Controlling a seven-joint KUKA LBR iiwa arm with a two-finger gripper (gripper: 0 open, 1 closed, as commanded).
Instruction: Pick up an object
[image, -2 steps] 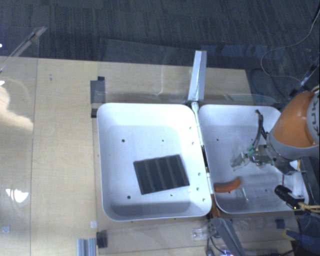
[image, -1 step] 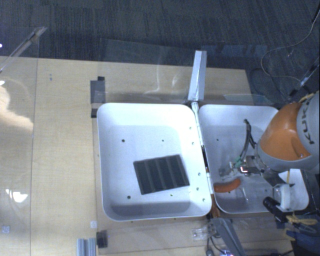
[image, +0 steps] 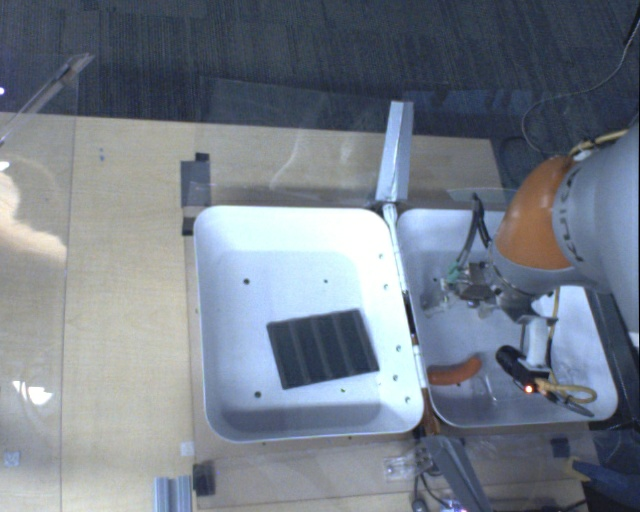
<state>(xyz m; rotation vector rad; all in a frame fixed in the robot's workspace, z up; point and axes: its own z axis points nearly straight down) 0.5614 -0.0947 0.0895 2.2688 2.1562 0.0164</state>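
Gripper (image: 466, 291) hangs low over the right bin (image: 435, 245), middle right of the frame, probably because the likeliest pick, an orange sausage (image: 455, 372), lies just below it near that bin's lower left corner, apart from it. A black ribbed mat (image: 322, 347) lies flat in the left bin (image: 250, 250). The arm (image: 590, 220) crowds over the gripper, so you cannot tell whether it is wide or narrow.

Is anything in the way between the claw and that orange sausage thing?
No, nothing I can see. The claw hangs over the right bin, and the orange sausage-shaped thing lies on that bin's floor near its front wall. Just bare white floor shows between them.
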